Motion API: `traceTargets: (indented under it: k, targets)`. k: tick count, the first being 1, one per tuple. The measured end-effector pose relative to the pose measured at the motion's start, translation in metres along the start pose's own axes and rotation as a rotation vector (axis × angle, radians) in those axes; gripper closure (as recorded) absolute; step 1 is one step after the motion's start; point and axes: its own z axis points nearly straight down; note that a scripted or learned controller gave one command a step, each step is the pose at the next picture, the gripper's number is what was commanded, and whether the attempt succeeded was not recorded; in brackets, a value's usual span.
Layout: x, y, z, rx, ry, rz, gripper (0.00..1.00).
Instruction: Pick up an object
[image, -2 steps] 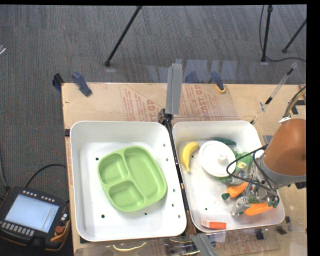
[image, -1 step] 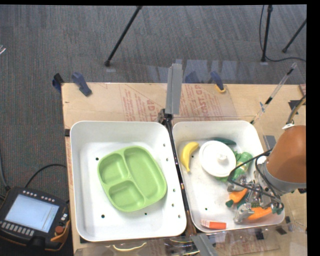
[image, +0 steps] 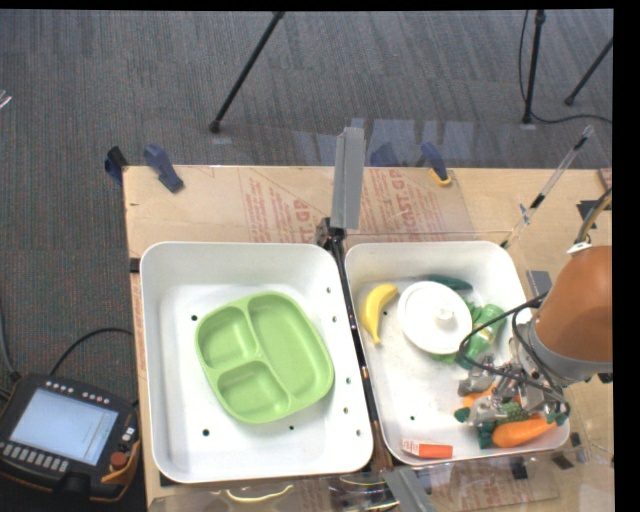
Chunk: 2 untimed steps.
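Note:
My gripper (image: 506, 400) reaches down into the front right corner of the right bin (image: 420, 255), under the orange wrist band. It sits among a cluster of small toys: an orange carrot (image: 522, 431) just in front of it, green pieces (image: 487, 322) behind it and a small orange piece (image: 474, 398) at its left. Cables and the wrist hide what lies directly under it. A yellow banana (image: 378, 308) and a round white lid (image: 436, 317) lie further back in the same bin.
The left bin (image: 160, 300) holds a light green divided plate (image: 265, 357). A small orange and white box (image: 430, 450) lies at the right bin's front edge. A dark green item (image: 452, 284) peeks out behind the lid. A teach pendant (image: 65, 430) sits at the lower left.

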Motion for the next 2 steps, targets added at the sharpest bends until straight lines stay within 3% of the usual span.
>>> traceTargets:
  k: [1, 2]
  targets:
    - [-0.0614, 0.0408, 0.0097, 0.001, -0.001, -0.006, 1.0]
    - [-0.061, 0.0403, 0.0098, 0.002, 0.0, -0.006, 0.0]
